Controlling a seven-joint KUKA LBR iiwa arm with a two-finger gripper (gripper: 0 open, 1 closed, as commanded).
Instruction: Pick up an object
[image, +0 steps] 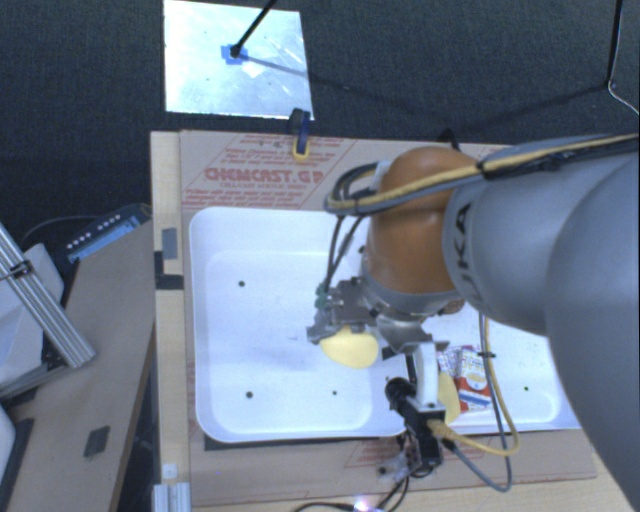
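In the camera view, the grey arm reached in from the right, its orange band sitting above the wrist, and leaned over the left white bin. The gripper hung low over the middle-right part of that bin, just above its floor. A pale yellow, rounded object sat directly beneath the gripper, touching or nearly touching its underside; whether the fingers were open, closed, or gripping that yellow object could not be told, because the wrist body hid them from above. To the right, in the neighbouring bin, a small red, white and blue packet lay near the dividing wall, with a yellow item just beside it on its left. Cables looped from the band down to the gripper, and a yellow cable trailed across the near edge. Both bins rested on a brown cardboard sheet printed with red lettering, lying on the table. Beyond the far edge lay a shiny metal plate.
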